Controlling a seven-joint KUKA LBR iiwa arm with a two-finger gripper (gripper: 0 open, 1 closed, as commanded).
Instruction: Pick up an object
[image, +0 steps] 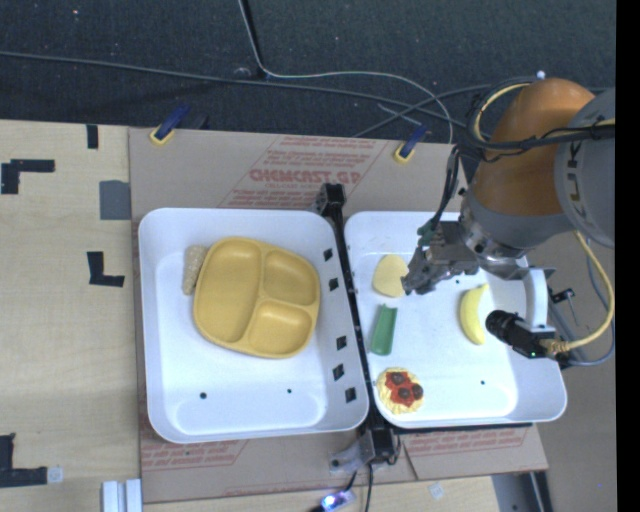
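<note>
Right now the gripper (414, 281) hovers in the right bin (540, 400), its tip just beside the pale yellow piece (388, 274) at its nine o'clock; its spread I cannot tell. Best to centre over that piece, clear of the green piece (383, 330) at six o'clock.

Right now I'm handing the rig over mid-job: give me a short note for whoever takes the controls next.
Gripper: low in the right bin, at the pale yellow piece; finger state not readable from above, nothing visibly held.
Right bin also holds: green piece near the divider, banana to the arm's side, pizza toy at the front.
Left bin: yellow divided plate, with a tan piece tucked at its edge.
Done: arm positioned over a target.
Left: grasp and lift an object.
</note>
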